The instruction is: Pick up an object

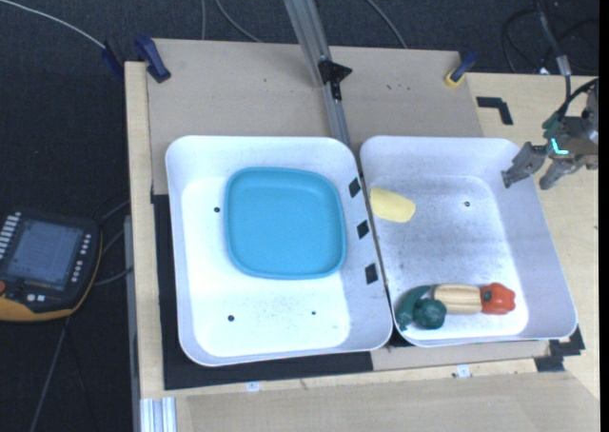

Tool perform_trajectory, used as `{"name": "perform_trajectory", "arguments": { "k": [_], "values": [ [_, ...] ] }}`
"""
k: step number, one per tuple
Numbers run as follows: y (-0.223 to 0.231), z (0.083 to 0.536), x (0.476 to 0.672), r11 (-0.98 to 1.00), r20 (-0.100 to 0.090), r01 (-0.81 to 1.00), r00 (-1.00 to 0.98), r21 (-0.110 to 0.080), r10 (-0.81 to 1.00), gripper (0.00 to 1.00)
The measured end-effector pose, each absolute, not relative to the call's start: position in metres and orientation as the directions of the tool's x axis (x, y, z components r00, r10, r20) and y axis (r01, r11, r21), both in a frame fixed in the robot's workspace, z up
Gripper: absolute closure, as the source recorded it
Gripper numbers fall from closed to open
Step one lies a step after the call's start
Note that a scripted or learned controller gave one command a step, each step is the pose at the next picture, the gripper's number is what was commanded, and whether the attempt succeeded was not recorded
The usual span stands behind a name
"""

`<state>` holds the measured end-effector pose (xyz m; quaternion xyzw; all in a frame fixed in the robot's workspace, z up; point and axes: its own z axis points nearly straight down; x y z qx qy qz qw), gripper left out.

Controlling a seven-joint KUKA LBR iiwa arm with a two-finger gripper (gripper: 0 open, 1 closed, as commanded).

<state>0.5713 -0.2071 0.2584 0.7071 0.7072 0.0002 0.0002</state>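
The arm behind the claw [539,169] is cut off by the right edge, so little beyond the wrist shows. The claw's fingers are too small and dark to read. Far to the claw's left, a handheld controller [43,264] is clipped by the left edge. Well below the claw, the table [285,402] runs off the bottom edge.

The gripper [538,169] hovers at the right bin's [533,259] upper right rim, jaws spread and holding nothing. That bin holds a yellow piece [392,205], a green vegetable [422,311], a tan roll [457,299] and a red pepper [498,299]. A blue plate [284,222] lies in the left bin [195,316].
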Motion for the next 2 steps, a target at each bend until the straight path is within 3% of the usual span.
{"name": "perform_trajectory", "arguments": {
  "k": [1, 2],
  "values": [
    [-0.207, 0.258, 0.571, 0.000, 0.000, 1.000, 0.000, 0.000, 1.000, 0.00],
    [-0.199, 0.199, 0.570, 0.001, 0.001, 1.000, -0.001, -0.004, 1.000, 0.00]
  ]
}}
